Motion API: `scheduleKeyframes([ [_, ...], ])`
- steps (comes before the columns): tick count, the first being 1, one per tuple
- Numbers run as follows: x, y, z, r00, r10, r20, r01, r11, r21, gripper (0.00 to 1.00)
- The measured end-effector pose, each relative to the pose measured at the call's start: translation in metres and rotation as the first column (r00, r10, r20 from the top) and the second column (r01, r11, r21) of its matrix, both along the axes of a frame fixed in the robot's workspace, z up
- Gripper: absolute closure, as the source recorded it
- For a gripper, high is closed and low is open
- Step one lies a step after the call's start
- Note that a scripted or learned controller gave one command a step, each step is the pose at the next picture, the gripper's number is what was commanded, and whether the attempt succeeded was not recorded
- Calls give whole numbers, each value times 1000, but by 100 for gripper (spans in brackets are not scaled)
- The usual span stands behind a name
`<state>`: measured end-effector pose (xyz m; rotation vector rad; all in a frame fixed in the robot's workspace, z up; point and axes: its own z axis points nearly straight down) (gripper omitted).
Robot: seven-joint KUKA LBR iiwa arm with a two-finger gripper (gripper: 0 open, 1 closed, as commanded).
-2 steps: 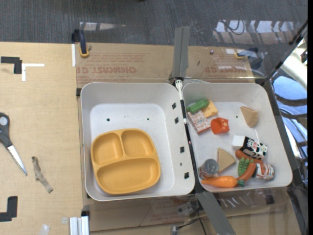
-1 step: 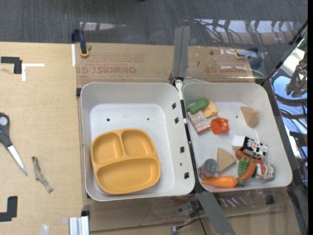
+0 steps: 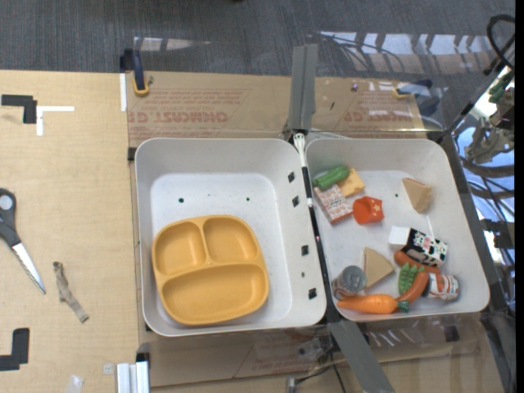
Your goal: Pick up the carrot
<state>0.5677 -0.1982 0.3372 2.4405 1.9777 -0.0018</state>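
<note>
An orange carrot (image 3: pixel 370 304) with a green top lies flat along the near edge of the right bin (image 3: pixel 455 188). Its green end points right, against a second orange-and-green vegetable (image 3: pixel 412 284). A tan wedge (image 3: pixel 377 266) and a round grey tin (image 3: pixel 353 279) sit just behind it.
The right bin also holds a green vegetable (image 3: pixel 332 176), a red pepper (image 3: pixel 369 210), a printed packet (image 3: pixel 334 204), another tan wedge (image 3: pixel 417 194), a black-and-white cow toy (image 3: pixel 426 248) and a can (image 3: pixel 443 286). In the left bin (image 3: pixel 155 187) lies a yellow divided plate (image 3: pixel 210 268). Scissors (image 3: pixel 16 246) rest on the bench at the left.
</note>
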Motion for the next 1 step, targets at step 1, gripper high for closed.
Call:
scheduleKeyframes([
  [1,-23,1,-5,877,481,2,-481,877,-1,100],
])
